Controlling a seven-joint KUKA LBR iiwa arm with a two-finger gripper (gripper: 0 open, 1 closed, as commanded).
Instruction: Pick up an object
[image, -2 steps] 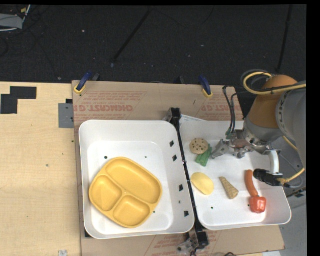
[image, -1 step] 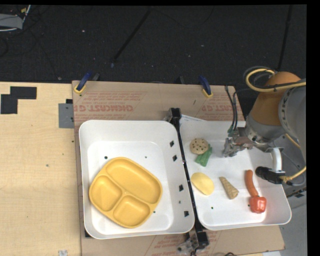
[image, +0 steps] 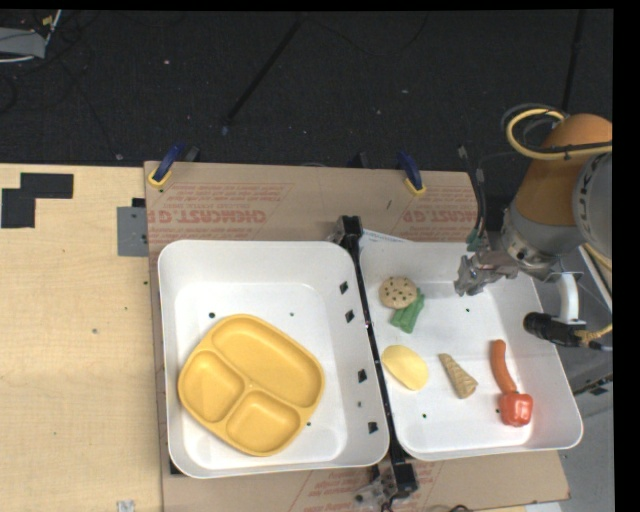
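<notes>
Your worktop (image: 70, 330) carries, largest first: a sheet of printed cardboard (image: 300, 205) clamped at its far edge by two blue-and-yellow clips, presumably so the bins on it cannot slide. Next, the left bin (image: 185, 270), which holds one item, a yellow divided plate (image: 250, 383) lying flat toward its near left, three compartments up. Beside it, touching along the centre divider, sits the right bin (image: 560, 440), where all the pickable pieces lie scattered and mostly apart, which leaves you room around each. The arm (image: 560, 180) reaches in from the right and hangs over that bin's far right corner. Its end effector (image: 478, 280) sits low near the bin's back wall with nothing between its fingers; you cannot tell from here whether they are spread or closed. Candidates for the pick, in descending size: an orange carrot-like stick (image: 501, 366) ending at a red block (image: 516, 408), near the right wall; a pale yellow oval (image: 405, 367) by the divider; a tan cone (image: 459, 375) just beside it; a green piece (image: 407, 316) with a speckled cookie (image: 397, 292) touching its upper end. The cookie and green piece lie nearest the end effector, so you would likely expect the pick there.
</notes>
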